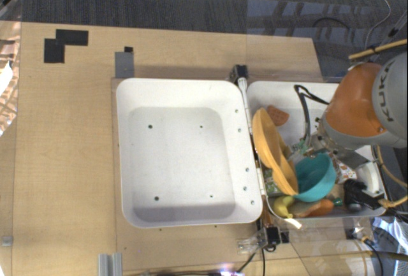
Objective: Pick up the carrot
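1. The carrot point(315, 208) lies at the near edge of the right bin point(331, 91), its long axis running roughly left to right along the bin's front wall. It is a smooth orange piece, and which end is the tip cannot be told.
2. Its left end sits just beside a yellow rounded thing point(284, 206), perhaps a fruit, in the bin's front left corner.
3. A teal cup point(314, 177), smooth and plastic-looking, lies on its side directly above the carrot, touching or nearly touching it.
4. A yellow bowl point(273, 148) leans on edge against the bin's left wall, thin-walled and glossy, overlapping the cup's left side.
5. A small orange-brown lump point(276, 115) rests farther back in the same bin.
6. The arm's wrist point(354, 108), with its orange band, hangs over the right bin; whether the fingers are apart or together cannot be told.
7. The left bin point(185, 93) is a shallow white tray with rounded corners, sitting on the pale wooden surface point(64, 160).
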Available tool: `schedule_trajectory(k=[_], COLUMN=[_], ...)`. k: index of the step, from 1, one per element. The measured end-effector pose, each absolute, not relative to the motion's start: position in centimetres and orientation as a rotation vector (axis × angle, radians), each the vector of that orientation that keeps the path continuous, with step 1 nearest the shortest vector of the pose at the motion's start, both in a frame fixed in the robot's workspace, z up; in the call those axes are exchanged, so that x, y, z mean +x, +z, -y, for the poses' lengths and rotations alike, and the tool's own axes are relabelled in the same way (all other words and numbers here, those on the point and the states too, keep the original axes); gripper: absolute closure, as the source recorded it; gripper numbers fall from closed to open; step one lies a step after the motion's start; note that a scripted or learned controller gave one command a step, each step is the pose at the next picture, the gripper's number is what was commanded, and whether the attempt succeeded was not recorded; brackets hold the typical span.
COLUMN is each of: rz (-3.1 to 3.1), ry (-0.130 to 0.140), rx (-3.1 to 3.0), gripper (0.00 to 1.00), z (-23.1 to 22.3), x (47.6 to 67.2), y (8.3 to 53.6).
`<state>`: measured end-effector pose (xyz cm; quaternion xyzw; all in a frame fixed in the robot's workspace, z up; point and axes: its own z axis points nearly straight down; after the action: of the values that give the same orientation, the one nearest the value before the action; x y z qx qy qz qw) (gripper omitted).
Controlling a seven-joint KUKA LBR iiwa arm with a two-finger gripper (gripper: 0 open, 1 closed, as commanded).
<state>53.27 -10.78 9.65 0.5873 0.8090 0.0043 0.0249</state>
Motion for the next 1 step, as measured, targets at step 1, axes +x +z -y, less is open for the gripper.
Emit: schedule_trajectory(k=[1], rz=[-2.425], ry=[0.023], rx=[1.975], gripper=[0.00], z=[2.32], x=[50.71], y=[21.91])
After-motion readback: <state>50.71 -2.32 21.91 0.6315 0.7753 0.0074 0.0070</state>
